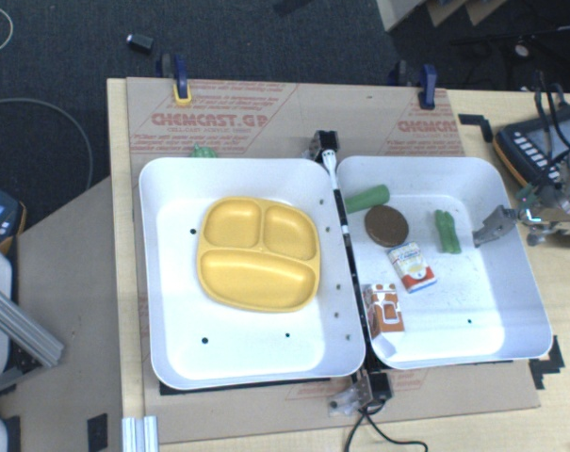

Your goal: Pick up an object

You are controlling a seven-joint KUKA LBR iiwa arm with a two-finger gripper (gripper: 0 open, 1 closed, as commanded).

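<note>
Gripper point(496, 226) hangs at the right rim of the right bin point(511, 318); whether it is open or shut cannot be told, and nothing shows in its grasp. Just beside it lies a green stick point(446, 232). Further left are a brown disc point(386, 225), a green cylinder point(367, 199), a red-and-white packet point(414, 266) and, against the left wall, an orange carton point(384, 310). That bin's near right corner is bare floor. A yellow tray point(259, 253) sits mid-floor in the left bin point(171, 347), margins all round. The board point(266, 111) beneath reads "CHEMCAST".
</note>
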